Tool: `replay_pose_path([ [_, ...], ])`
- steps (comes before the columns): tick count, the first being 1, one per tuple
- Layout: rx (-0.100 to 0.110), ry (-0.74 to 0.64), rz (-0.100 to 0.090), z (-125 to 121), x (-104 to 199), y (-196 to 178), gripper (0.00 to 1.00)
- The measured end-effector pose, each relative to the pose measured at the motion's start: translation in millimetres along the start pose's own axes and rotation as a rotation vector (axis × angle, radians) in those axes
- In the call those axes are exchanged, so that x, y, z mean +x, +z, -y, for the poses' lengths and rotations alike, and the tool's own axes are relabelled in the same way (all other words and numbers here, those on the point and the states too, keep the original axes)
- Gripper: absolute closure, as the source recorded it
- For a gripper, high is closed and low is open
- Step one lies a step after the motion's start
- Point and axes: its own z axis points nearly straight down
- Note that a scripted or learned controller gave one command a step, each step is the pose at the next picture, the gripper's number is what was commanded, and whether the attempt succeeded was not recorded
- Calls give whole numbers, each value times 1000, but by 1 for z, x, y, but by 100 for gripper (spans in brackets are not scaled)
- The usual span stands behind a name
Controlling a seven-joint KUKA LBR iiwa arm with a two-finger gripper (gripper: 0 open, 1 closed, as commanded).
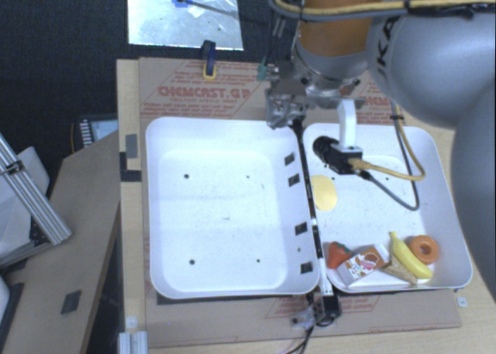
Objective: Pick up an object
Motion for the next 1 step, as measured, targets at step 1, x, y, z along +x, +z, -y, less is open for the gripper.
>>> replay_pose_path([
  [1,17,15,7,8,-51,99,100],
])
